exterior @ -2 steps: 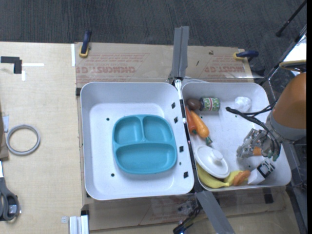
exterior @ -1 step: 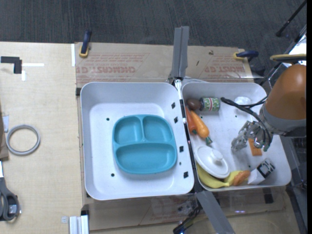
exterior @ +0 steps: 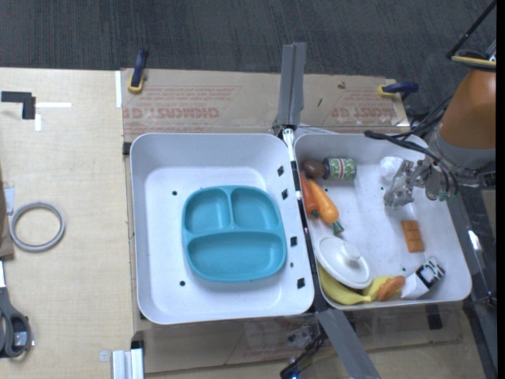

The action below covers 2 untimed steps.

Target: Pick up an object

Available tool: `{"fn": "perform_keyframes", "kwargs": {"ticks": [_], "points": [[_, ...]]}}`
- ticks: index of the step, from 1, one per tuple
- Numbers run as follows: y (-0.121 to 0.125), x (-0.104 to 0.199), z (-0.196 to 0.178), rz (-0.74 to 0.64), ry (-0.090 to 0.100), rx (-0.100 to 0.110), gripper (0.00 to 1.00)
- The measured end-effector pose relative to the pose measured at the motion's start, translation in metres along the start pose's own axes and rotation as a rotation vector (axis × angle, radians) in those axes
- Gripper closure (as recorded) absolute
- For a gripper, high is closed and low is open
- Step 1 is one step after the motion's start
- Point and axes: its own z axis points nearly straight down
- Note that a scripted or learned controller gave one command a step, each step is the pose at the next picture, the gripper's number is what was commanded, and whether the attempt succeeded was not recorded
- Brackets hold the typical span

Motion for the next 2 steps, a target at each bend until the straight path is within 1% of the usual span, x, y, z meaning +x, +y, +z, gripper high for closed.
{"fn": "perform_keyframes", "kwargs": {"ticks": [1,2], "points": [[0.0,0.0,0.0,0.0,0.001,0.0,0.0],[-0.018,0.067,0.0,0.093,0.004,0.0,0.0]]}}
